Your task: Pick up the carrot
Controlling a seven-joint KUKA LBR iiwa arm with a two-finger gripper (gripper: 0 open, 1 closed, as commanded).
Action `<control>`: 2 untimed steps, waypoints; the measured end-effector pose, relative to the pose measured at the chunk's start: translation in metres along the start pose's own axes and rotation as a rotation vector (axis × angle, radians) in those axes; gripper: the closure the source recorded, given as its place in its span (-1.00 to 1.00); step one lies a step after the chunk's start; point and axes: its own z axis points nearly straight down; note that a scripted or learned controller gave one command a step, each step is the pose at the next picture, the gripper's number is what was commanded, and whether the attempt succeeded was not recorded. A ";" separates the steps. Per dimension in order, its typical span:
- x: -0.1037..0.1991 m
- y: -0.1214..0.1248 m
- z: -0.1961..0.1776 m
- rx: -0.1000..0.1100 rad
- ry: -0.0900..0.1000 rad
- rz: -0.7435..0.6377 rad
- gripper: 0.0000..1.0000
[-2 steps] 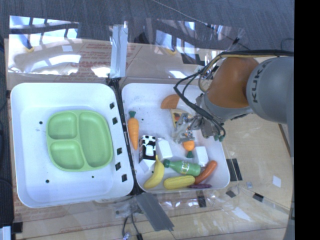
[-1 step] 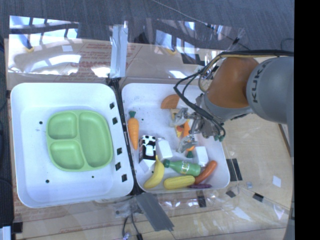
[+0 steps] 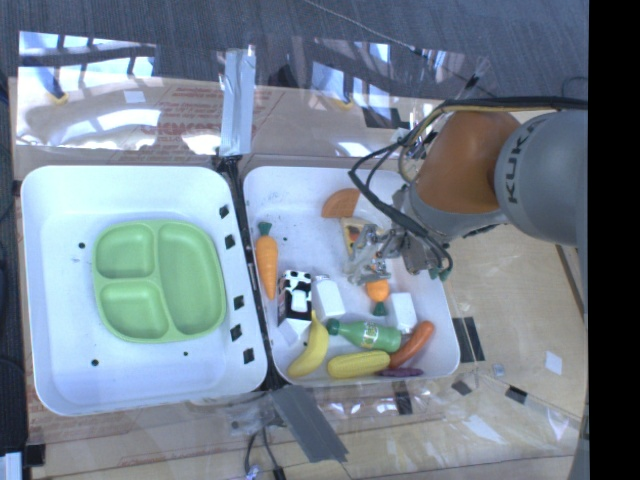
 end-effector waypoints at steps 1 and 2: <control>0.000 0.000 0.000 0.000 0.000 -0.001 -1.00; -0.001 0.001 -0.006 -0.002 0.003 -0.004 1.00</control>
